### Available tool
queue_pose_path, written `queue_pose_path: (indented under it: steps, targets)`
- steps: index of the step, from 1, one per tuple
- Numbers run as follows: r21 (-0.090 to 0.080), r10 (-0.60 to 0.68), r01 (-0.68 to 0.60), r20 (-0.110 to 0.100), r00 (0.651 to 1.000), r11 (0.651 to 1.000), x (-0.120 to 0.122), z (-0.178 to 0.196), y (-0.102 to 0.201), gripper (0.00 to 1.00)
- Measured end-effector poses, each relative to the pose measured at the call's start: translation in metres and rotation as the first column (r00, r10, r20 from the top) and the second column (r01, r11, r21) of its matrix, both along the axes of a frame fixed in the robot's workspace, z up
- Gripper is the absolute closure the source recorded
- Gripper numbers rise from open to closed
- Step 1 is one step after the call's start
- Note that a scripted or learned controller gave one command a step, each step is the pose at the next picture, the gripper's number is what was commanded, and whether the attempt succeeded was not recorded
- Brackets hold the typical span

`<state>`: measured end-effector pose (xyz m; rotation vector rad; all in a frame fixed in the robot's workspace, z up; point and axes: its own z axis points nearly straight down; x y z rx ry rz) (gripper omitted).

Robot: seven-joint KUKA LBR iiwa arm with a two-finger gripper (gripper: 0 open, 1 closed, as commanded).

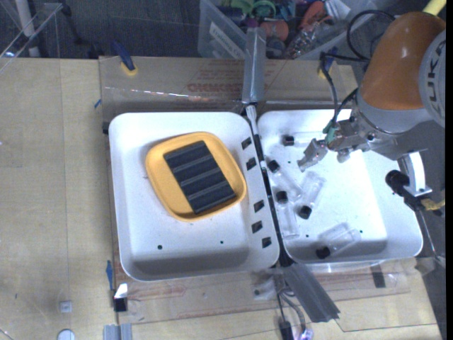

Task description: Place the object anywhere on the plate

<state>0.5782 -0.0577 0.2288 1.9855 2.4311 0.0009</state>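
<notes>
Two white bins sit on a pale tan wooden bench. In the left bin lies a yellow-orange plate, and on it a black object with darker ribbed stripes running across it. The right bin holds several clear plastic vials with small black caps. Black tabs mark the grey divider between the bins. The arm is grey with an orange band, and its gripper is silver-grey metal. Behind the bench a translucent crate holds a jumble of blue, green, red and orange toys
</notes>
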Motion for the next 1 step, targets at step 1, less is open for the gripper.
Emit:
queue_pose_path:
  steps: [1]
  targets:
    - [0.000,-0.028,0.028,0.000,1.000,1.000,0.0259,0.0218,0.0146,0.00]
